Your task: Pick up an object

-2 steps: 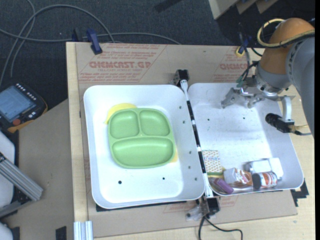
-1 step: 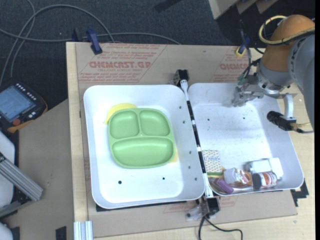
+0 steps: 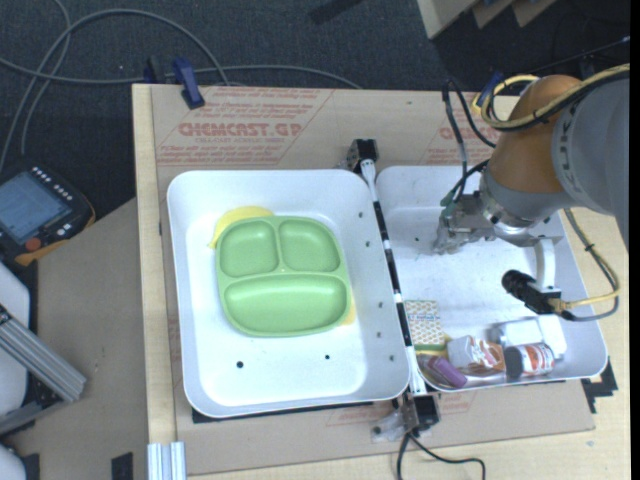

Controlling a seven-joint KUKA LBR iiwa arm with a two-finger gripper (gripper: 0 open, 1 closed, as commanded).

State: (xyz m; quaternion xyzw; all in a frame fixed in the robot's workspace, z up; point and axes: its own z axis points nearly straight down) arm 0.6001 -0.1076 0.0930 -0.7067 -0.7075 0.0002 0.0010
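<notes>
Teach pendant (image 3: 35,213) off the bench at far left, screen lit, text too small to read.

Cardboard sheet (image 3: 250,128) lay under both bins. Red print on it read "CHEMCAST GP"; the smaller lines beneath were not legible. A blue clamp (image 3: 186,81) sat at its far left edge.

Left bin (image 3: 200,348): a pale green divided tray (image 3: 283,275) lay flat near the middle, with two small compartments on the far side and one long one on the near side. A yellow piece (image 3: 235,218) stuck out from under its far left corner. There was bare white floor all round the tray, widest along the near side.

Right bin (image 3: 420,183): small things were crowded along the near wall.
- a patterned packet (image 3: 421,319), flat, just beside the divider
- a purple item (image 3: 447,372) in the near left corner
- a small bottle (image 3: 505,353) on its side, clear with an orange-brown part and a dark band, label unreadable

The middle and far end of this bin were open floor.

Gripper (image 3: 452,236) hung over the bare far-left part of the right bin, near the divider and well apart from the packet, purple item and bottle. How far open it was could not be told, nor whether it had hold of anything. The arm (image 3: 560,158) came in from the right, over the bin's far right rim.
</notes>
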